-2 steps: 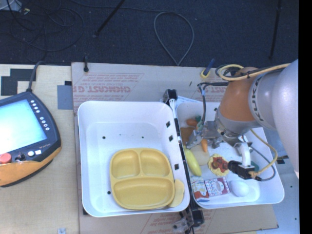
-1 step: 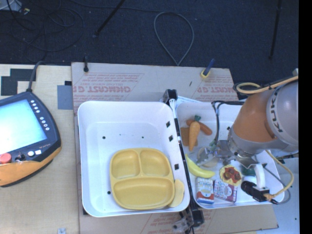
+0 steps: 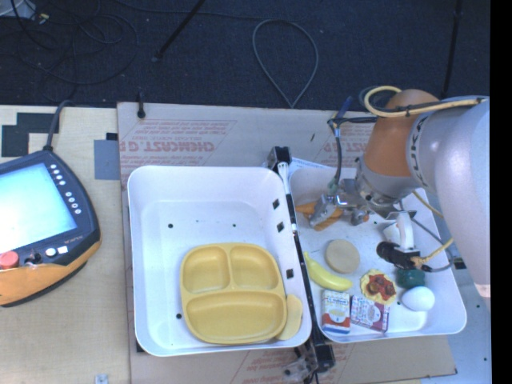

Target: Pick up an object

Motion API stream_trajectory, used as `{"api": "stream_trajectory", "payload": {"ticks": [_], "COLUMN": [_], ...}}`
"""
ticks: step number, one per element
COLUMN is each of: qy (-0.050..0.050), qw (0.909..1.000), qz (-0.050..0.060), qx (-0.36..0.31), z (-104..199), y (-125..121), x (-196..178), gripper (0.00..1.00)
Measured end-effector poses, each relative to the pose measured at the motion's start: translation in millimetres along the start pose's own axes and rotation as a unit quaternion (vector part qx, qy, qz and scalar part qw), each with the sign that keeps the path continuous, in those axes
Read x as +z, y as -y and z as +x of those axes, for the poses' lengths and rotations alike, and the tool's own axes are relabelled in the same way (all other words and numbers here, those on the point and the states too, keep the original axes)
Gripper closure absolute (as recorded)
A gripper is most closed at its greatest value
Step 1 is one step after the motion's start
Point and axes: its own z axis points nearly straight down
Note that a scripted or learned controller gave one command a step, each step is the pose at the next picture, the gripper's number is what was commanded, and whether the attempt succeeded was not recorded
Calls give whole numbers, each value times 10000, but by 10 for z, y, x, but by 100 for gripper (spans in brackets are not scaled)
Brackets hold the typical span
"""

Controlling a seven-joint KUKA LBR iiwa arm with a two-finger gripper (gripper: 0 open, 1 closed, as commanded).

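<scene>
Gripper low in the right bin's far-left corner, over an orange piece.

You'll find the metal two-finger gripper touching the small orange food-shaped object, which lies slightly left of it; whether it is clenched or released, you cannot tell.

There were two white bins, the left bin and the right bin. The left one held one yellow tray. The right one held one banana, one tan disc, two small cartons, one pizza toy, one white egg, one dark green piece and one orange piece. One pendant lay left of the bins.
</scene>
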Motion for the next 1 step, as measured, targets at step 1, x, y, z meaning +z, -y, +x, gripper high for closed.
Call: {"api": "stream_trajectory", "payload": {"ticks": [1], "qy": [13], "qw": [10000], "qz": [5], "qx": [2], "z": [72], "y": [-136], "x": [0], "gripper": [0]}}
